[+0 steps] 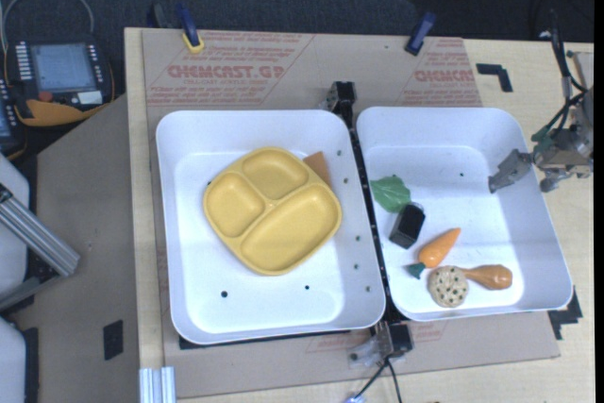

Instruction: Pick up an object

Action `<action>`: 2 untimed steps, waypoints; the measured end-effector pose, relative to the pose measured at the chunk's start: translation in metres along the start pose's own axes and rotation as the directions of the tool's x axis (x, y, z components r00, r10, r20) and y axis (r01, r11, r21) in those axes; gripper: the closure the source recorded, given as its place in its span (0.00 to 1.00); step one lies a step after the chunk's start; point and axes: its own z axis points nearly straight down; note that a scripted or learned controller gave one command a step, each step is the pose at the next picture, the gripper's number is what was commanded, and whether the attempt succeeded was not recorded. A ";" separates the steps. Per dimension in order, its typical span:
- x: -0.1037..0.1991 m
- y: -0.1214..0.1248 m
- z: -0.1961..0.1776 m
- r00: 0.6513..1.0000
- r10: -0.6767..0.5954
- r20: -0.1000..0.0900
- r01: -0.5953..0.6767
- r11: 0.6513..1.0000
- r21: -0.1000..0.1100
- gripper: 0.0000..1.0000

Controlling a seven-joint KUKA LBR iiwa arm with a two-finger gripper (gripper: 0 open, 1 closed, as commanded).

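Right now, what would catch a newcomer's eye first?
A big yellow divided plate fills the left bin. In the right bin, toy food clusters at the lower left: a carrot, a cookie and a drumstick. The gripper hangs over that bin's right side.

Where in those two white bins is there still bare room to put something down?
The left bin has bare floor along its near edge and left side, around the yellow divided plate. The right bin is bare across its far half. Its near-left corner is crowded: green leaf, black block, carrot, cookie, drumstick.
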 end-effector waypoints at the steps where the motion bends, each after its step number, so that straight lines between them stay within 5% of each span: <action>1: 0.000 0.003 -0.006 1.000 -0.003 0.003 0.003 1.000 -0.011 0.00; 2: 0.002 -0.005 0.038 1.000 -0.003 0.002 0.003 1.000 -0.010 0.00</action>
